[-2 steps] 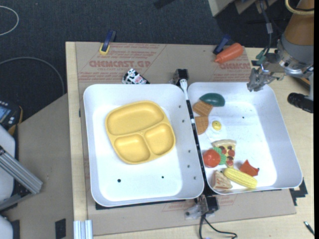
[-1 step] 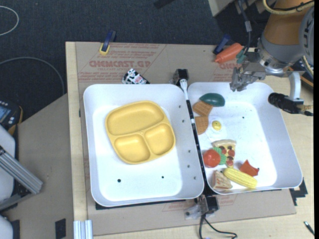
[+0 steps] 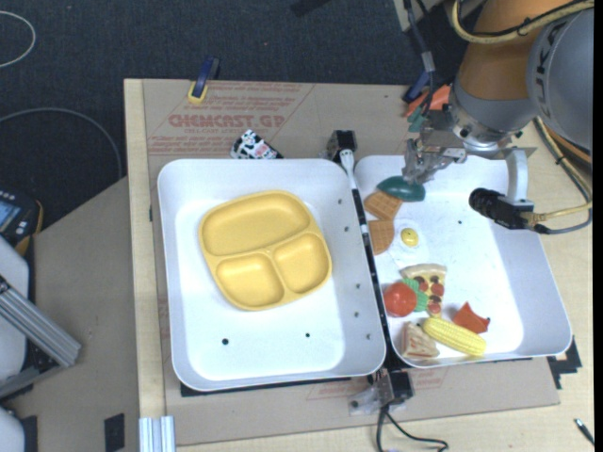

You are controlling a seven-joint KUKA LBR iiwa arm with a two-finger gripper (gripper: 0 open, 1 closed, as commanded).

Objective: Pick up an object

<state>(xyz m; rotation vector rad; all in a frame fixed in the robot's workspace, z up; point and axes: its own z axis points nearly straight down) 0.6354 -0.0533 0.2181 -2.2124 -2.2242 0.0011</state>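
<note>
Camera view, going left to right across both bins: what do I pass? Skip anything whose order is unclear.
yellow divided plate → lower brown piece → fried egg → corn cob

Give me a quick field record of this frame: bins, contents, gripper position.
left bin: yellow plate, three compartments
right bin: teal piece, toast, egg, pizza, tomato, corn
gripper: over the right bin's upper-left corner in view, just above the teal piece
grasp: cannot tell from this view
</note>
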